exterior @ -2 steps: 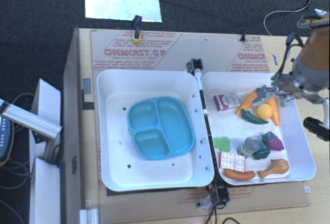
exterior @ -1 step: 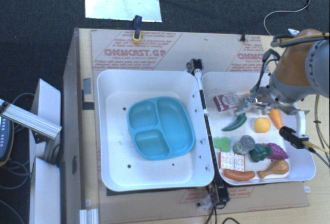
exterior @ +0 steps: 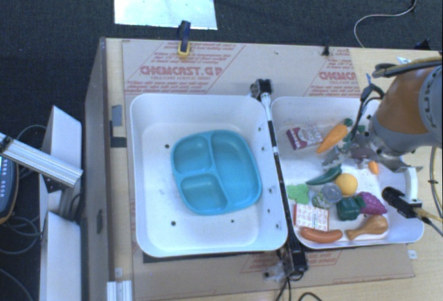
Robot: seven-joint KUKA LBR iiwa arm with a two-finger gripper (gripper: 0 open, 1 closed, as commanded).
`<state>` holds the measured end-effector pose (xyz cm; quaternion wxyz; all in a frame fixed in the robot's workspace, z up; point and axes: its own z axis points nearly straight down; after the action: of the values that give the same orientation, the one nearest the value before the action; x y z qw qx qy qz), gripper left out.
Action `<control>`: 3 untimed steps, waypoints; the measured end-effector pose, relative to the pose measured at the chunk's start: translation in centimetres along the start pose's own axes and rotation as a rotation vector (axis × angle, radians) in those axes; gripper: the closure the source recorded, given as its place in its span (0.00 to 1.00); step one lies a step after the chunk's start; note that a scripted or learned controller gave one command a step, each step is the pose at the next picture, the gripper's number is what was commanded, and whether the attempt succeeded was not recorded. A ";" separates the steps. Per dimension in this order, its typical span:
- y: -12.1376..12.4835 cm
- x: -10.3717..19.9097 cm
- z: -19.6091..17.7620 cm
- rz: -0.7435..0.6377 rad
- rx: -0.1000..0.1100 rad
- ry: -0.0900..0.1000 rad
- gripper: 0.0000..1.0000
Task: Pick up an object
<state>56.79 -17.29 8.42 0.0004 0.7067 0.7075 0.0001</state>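
Nearest, at six o'clock of the right bin (exterior: 297,116), a sausage (exterior: 320,234) and drumstick (exterior: 367,227); farther, a carrot (exterior: 333,137) at twelve: light, stiff, slick, best pinched mid-length. Whether the gripper (exterior: 354,149) is spread, I cannot tell.

Blue divided plate (exterior: 215,171) in left bin (exterior: 156,227); toys in right bin (exterior: 287,113).

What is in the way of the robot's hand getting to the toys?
Nothing visible blocks it. The arm hangs over the right bin, and the toys lie open beneath: a carrot, a yellow lemon, a purple grape bunch, a chicken leg. They do crowd together, so neighbours may get bumped.
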 end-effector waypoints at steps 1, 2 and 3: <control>6.0 1.1 0.1 -0.004 0.007 0.002 0.00; 9.5 -2.7 0.0 -0.004 0.021 0.019 0.00; 5.4 -2.8 -0.1 -0.006 -0.002 0.010 0.00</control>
<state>62.19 -20.07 8.55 -0.0022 0.7046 0.7096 0.0043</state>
